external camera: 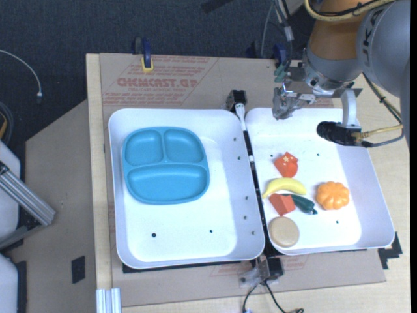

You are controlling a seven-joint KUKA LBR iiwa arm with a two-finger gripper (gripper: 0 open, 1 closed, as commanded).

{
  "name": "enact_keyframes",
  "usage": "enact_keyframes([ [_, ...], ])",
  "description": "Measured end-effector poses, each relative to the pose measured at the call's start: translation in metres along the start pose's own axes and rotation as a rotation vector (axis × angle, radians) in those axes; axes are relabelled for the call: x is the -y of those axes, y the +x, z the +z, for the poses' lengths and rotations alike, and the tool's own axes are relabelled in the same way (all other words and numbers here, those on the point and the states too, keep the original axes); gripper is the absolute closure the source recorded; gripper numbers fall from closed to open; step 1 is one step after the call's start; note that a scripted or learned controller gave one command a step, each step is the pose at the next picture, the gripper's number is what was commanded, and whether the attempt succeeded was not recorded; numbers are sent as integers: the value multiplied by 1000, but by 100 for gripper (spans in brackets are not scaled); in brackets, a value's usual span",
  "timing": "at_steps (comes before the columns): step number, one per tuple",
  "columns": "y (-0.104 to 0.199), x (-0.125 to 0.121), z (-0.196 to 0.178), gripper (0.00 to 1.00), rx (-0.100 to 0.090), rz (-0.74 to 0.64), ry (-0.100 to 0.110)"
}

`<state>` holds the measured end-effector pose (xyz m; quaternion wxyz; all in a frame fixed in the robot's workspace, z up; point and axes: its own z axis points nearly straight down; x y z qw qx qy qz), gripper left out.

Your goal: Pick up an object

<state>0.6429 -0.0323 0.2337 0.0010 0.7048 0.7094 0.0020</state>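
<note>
Camera view: we see the gripper [285, 111] above the right bin's [365, 175] far rim, well clear of the strawberry [287, 165]; its opening we cannot tell. Banana [284, 186], red block [282, 204] and pumpkin [332, 195] crowd just nearer; a descent could clip neighbours.

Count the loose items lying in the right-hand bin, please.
5: a strawberry farthest back, a banana under it, a red-and-green piece below the banana, an orange pumpkin to the right, a tan disc at the front edge. None looks hidden.

Robotics lab: bench [104, 175], KUKA arm [352, 31].
</note>
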Motion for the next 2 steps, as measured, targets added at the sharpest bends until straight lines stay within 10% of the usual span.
enact_keyframes([
  [2, 100, -21, 1, 100, 0, 1, 0],
])
